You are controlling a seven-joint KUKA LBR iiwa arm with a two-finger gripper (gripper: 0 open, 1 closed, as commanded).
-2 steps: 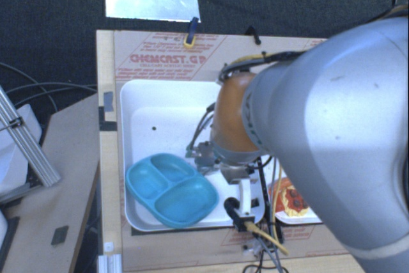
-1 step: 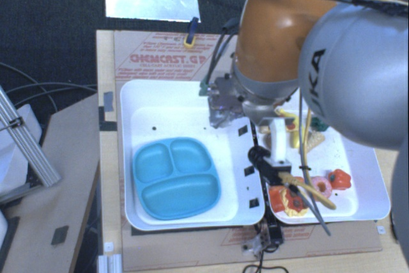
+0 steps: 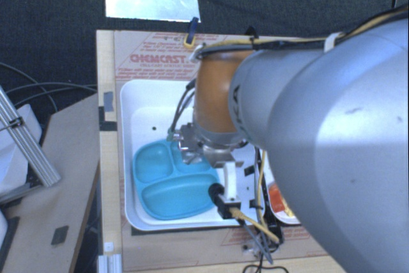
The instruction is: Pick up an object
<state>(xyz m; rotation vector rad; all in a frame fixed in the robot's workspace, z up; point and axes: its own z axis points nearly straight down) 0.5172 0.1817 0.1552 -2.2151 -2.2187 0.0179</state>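
Note:
A blue divided plate (image 3: 171,183) lies flat in the front part of the left white bin (image 3: 142,113). My gripper (image 3: 203,155) hangs below the orange wrist band, over the plate's right edge near the wall between the two bins. The wrist hides most of the gripper from this camera. A red and yellow object (image 3: 278,200) peeks out in the right bin, mostly covered by the arm.
The big grey arm (image 3: 319,137) covers nearly all of the right bin. A cardboard sheet (image 3: 153,54) with red print lies behind the bins. A metal frame (image 3: 25,144) and cables stand at the left, off the bench.

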